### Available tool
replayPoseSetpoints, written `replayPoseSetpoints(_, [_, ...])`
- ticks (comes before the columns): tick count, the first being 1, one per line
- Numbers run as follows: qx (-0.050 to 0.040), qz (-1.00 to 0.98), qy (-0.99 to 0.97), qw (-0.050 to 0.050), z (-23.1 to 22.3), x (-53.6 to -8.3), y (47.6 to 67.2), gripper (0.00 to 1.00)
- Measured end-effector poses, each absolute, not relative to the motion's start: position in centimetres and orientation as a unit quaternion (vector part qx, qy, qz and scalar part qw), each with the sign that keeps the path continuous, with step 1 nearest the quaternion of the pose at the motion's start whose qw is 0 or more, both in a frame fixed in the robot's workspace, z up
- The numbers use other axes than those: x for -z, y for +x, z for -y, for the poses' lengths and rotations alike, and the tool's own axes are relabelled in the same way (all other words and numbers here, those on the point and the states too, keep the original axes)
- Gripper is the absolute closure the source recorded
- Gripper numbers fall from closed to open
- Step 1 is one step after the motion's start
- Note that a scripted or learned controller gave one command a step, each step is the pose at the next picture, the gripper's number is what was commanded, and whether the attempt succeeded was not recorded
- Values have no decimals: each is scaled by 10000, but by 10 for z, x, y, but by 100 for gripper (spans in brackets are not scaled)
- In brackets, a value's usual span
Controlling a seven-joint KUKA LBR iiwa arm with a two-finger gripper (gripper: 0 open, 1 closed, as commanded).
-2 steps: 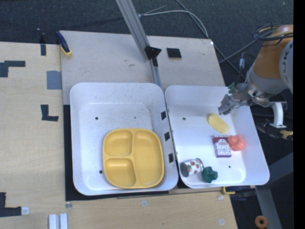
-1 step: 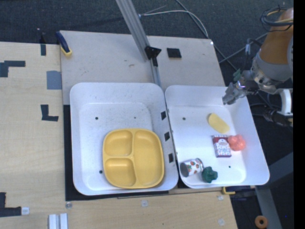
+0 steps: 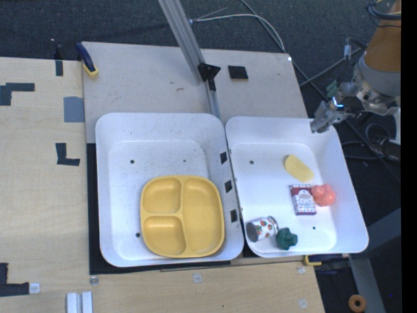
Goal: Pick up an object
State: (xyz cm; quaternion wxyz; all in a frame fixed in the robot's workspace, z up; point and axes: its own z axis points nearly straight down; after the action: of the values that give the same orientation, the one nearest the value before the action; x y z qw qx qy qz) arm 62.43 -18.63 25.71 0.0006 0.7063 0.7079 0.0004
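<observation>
Camera view: yellow object point(image 3: 298, 167) (right bin point(image 3: 273, 139)) below gripper point(image 3: 321, 124).

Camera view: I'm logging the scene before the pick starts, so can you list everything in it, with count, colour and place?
Bins: two, white, side by side on the bench.
Divided plate: one, yellow, three compartments, in the left bin's near half.
Oval item: one, yellow, right bin, middle.
Small box: one, red and white, right bin, below the oval item.
Soft lump: one, pink-orange, touching the box's right side.
Printed item: one, white with red marks, right bin's near left.
Green item: one, dark green, beside the printed item.
Clamp: one, blue and yellow, board's far left corner.
Arm: one, grey and orange, far right.
Gripper: one, at the right bin's far right corner.
</observation>
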Motion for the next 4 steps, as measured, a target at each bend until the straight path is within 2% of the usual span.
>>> replayPoseSetpoints(1, [-5, -7078, 7064, 7, 186, -286, 625, 100])
replayPoseSetpoints(4, [11, -7084, 7058, -10, 42, -258, 602, 100])
